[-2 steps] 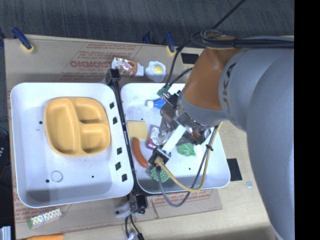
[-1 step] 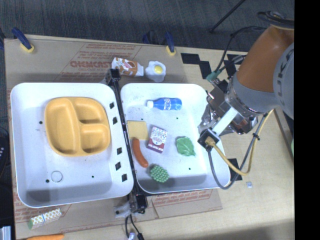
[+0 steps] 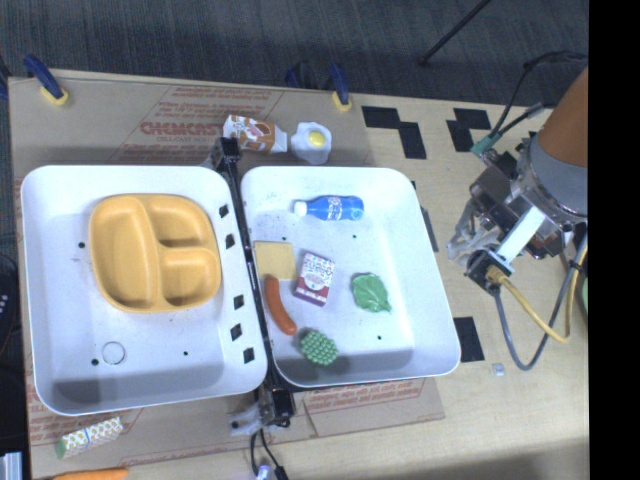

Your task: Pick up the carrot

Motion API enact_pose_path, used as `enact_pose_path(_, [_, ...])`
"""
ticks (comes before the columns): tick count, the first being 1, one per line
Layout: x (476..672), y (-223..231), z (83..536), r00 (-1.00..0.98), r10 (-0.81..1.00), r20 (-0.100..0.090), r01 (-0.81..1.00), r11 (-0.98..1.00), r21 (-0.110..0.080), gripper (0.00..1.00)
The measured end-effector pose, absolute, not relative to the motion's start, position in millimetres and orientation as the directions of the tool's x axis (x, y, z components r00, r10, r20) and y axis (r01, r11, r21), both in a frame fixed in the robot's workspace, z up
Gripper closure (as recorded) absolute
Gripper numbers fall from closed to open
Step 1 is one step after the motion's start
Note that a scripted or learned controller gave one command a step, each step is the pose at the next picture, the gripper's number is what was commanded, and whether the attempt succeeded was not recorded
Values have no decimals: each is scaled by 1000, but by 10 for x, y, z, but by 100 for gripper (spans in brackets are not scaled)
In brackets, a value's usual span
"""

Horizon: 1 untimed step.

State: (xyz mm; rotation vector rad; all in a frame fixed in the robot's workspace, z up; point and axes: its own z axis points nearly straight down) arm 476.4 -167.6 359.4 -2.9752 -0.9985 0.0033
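The carrot (image 3: 279,304) is a slim orange-red stick lying lengthwise by the left wall of the right bin (image 3: 425,258), just below a yellow cheese slice (image 3: 274,259). My gripper (image 3: 478,243) hangs over the bench outside the right bin, past its right rim and well away from the carrot. Nothing shows in it. The arm's orange band and grey wrist rise behind it at the right.
The right bin also holds a blue bottle (image 3: 330,208), a red-and-white box (image 3: 316,279), a green leaf (image 3: 371,293) and a bumpy green piece (image 3: 318,347). A yellow divided plate (image 3: 155,251) lies in the left bin (image 3: 50,298). Cables trail near the gripper.
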Motion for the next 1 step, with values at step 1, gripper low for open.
enact_pose_path(1, [4765, -2075, 3896, 776, 631, 0, 631, -776, -3, 100])
